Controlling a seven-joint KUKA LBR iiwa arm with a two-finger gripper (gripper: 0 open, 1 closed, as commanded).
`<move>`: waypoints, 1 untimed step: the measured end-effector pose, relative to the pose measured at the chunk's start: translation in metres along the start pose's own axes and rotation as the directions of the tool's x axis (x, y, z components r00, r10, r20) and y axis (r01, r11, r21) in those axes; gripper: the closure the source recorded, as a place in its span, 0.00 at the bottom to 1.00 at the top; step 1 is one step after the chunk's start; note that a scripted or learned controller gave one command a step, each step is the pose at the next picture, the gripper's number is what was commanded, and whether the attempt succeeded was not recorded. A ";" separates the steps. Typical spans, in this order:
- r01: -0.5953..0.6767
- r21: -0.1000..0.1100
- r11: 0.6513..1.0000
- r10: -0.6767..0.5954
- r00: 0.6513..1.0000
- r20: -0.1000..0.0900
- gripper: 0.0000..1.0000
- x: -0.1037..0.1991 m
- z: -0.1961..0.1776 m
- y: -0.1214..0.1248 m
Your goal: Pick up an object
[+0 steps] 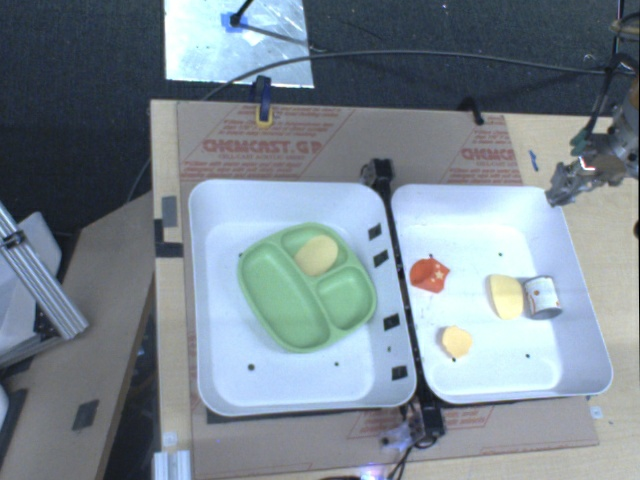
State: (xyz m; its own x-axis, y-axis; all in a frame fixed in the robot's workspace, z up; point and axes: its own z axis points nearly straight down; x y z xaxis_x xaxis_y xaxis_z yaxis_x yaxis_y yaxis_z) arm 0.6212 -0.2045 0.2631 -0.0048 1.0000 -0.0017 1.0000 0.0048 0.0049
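Camera view: two-finger gripper (562, 190) is seen above the right white bin's (575, 368) far corner; grip state cannot be told. Small silver metal cylinder (542, 297) lies below it.

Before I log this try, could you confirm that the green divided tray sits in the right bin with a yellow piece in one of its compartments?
Not quite: the camera view shows the green divided tray in the left bin, not the right one. The yellow piece does lie in one of its compartments.
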 end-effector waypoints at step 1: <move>0.004 0.006 1.000 -0.004 1.000 -0.003 1.00 0.054 0.015 -0.015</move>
State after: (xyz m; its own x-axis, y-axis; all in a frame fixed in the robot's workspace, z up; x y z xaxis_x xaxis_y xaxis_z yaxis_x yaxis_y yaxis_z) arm 0.6057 -0.1510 0.2481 -0.0087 1.0000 0.0014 1.0000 0.0087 -0.0009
